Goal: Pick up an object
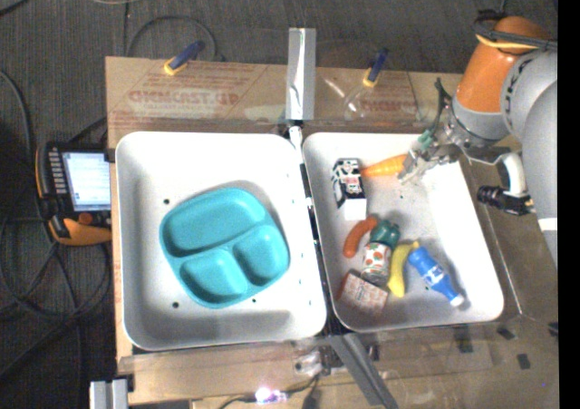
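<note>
**Gripper poised at the carrot in the right bin**

In the camera view, the gripper [419, 160] is being held low over the far part of the right bin [480, 244], reached in from the right. An orange carrot [385, 165] is lying just beside the jaws, on their left, its thick end pointing at them; contact cannot be confirmed. Whether the jaws are released or clenched cannot be told, as they are too small and blurred here.

A miss is being risked: the carrot is tapered and smooth-looking, so it is judged likely to be squeezed out sideways or merely nudged toward the black-and-white carton [348, 179], which is standing further left of the jaws.

The right bin is also holding, nearer the camera than the jaws, a red sausage [358, 235], a green-capped jar [379, 251], a yellow banana [400, 268], a blue bottle [433, 277] and a brown packet [363, 291], crowded together. The left bin [136, 217], well apart from the jaws, is holding a teal divided tray [225, 247].
</note>
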Motion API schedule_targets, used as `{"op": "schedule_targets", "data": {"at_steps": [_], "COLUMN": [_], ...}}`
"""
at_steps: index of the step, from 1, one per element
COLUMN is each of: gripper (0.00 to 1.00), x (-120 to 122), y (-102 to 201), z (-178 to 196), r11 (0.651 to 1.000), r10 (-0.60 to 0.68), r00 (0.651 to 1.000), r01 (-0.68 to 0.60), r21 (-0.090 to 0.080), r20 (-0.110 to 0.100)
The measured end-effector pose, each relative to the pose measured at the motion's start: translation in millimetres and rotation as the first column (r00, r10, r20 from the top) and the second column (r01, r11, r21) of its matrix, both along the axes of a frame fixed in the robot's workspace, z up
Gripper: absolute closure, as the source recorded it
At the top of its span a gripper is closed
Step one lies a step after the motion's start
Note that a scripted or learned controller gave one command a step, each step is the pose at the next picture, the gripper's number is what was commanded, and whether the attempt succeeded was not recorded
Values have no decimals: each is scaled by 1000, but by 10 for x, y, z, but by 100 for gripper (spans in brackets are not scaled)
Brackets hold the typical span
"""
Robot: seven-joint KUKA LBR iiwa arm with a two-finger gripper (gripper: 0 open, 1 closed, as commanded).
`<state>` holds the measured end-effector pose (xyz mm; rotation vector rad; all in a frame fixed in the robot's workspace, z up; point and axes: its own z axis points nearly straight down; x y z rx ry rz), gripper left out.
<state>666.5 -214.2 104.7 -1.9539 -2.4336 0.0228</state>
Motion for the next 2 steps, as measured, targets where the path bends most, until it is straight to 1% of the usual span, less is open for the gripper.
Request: {"op": "schedule_targets", "data": {"at_steps": [1, 2], "gripper": [0, 0], "x": [8, 27], "y": [6, 210], "z": [7, -159], "r11": [1000, 1000], "r10": [1, -15], "r00": [1000, 1000], "r01": [-1, 15], "r21": [-1, -7], "r20": [3, 25]}}
